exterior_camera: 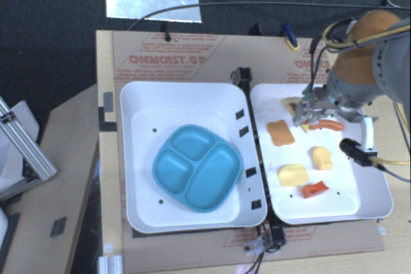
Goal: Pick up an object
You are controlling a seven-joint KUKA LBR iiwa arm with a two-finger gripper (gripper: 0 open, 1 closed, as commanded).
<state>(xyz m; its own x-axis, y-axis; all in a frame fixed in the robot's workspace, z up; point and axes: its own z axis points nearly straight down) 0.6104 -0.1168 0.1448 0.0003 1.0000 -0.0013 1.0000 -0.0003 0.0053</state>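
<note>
- While the arm is reaching in from three o'clock, its gripper (303,113) is hanging low over the right bin (359,208), toward that bin's eleven o'clock corner; whether it is parted or closed, I cannot tell.
- Just at its four o'clock, an orange carrot-like piece (325,126) is lying.
- At its seven o'clock, a tan bread-like slice (280,133) is resting.
- Filling the left bin (141,106), a blue divided plate (197,167) is sitting.

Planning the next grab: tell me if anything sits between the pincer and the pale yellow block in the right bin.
The pincer hangs over the far part of the right bin. The orange slab lies just beside the line to the pale yellow block, near the pincer. Nothing else visible stands in between.
</note>
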